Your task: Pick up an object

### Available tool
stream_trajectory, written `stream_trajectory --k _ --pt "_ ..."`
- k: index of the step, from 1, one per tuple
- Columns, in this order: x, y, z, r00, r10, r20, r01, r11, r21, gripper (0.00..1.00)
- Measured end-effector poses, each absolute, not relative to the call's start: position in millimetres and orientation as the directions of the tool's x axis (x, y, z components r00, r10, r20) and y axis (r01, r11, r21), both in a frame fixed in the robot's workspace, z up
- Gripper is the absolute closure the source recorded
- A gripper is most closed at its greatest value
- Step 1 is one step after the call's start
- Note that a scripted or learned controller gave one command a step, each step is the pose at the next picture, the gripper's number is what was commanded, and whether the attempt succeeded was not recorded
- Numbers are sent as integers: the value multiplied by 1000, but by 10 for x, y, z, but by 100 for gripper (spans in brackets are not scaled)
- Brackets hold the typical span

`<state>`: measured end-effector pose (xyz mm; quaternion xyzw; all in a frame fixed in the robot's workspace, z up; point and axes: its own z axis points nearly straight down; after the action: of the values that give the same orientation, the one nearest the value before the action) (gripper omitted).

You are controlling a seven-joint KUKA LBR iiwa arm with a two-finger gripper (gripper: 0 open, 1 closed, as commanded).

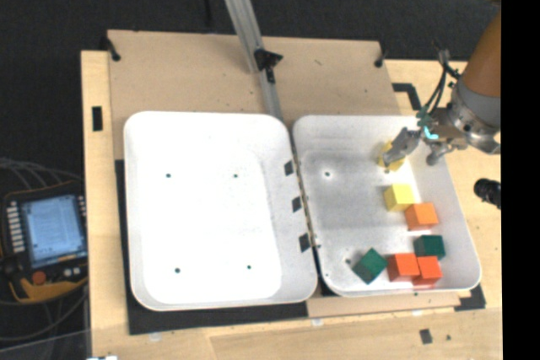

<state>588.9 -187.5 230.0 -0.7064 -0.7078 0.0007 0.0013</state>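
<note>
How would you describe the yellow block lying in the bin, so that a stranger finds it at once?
Look at the right bin of the two white ones. Near its right wall lies the yellow block, at the top of a row of blocks, with an orange block touching it below. It is the only yellow block lying there.

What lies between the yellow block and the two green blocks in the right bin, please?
In the camera view, an orange block lies between the yellow block and the green blocks.
</note>
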Motion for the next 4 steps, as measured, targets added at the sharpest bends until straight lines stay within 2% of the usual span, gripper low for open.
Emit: stream_trajectory --k 1,3,4 --pt "5897 -1876 2323 -3 1000 -1 1000 3 1 0" --pt "5917 -1823 1439 0 1000 -1 1000 0 -4 0" --pt "5930 -1838 963 2 1000 -4 1000 -2 4 0"
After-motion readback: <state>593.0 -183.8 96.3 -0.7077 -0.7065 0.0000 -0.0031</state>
